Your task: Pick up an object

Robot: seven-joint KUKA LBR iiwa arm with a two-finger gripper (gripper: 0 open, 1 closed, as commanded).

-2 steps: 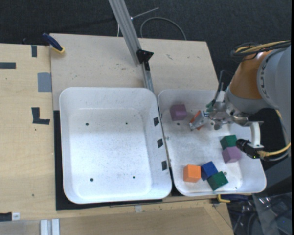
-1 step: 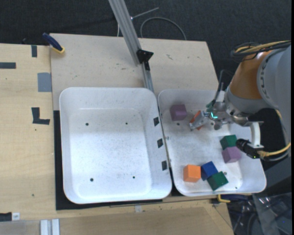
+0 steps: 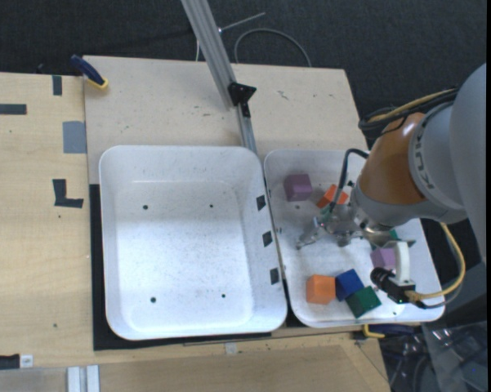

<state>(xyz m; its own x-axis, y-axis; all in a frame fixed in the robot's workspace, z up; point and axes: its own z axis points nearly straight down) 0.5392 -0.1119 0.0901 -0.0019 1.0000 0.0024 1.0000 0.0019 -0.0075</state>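
Claw down in the right bin, grip unreadable from here — purple cube near, orange block, blue block, green block clustered apart.

Orange cube, blue cube, white bins

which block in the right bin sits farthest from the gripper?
The orange block at the near-left of the right bin. The blue, green and purple blocks lie closer to the gripper.
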